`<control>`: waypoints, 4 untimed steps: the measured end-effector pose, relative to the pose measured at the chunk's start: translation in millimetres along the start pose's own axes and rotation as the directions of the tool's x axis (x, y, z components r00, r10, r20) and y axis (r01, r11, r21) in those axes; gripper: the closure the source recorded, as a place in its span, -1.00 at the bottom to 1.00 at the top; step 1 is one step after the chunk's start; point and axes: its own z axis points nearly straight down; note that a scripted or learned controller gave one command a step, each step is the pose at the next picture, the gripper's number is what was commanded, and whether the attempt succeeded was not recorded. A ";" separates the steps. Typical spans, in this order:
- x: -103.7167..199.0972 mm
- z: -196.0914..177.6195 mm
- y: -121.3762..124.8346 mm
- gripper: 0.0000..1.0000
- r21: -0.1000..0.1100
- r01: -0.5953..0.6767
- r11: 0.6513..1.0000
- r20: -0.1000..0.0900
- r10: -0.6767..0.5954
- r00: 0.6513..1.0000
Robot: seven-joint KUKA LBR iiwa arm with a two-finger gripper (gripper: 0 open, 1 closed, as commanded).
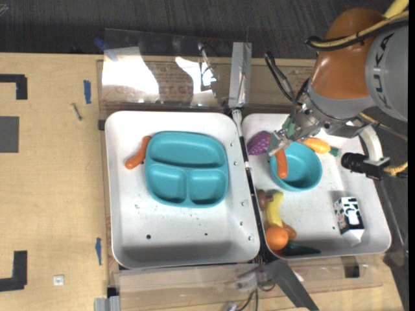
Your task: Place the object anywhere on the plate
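The gripper [283, 141] hangs over the right bin [369, 225] at the blue bowl's [301, 170] rim, beside an orange sausage [282, 164]. Whether it is apart or clamped I cannot tell. The teal divided plate [187, 167] lies in the left bin [123, 225]

One fixed camera above the bench, looking down at a slant.

It sits high enough to take in both white bins whole — the left bin [123, 193] with the teal plate [187, 167] near frame centre, the right bin [369, 225] toward the right side. The near bench edge runs along the bottom, the dark floor lies far at the top, and the wooden bench top [45, 173] spreads out to the left. The arm [353, 50] enters from the upper right — close to the lens, so it looms large.
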 end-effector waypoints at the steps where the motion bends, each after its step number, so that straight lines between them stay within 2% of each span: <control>1: 73.2 -6.2 41.6 1.00 -0.004 0.098 0.995 -0.001 -0.098 0.995; 2: 71.3 -6.2 40.9 -1.00 -0.003 0.096 0.995 0.000 -0.096 0.995; 3: 71.3 39.4 -3.9 -1.00 0.003 -0.010 1.000 -0.003 0.010 1.000; 4: 68.6 -69.1 45.9 -1.00 -0.006 -0.226 0.974 -0.001 0.226 0.974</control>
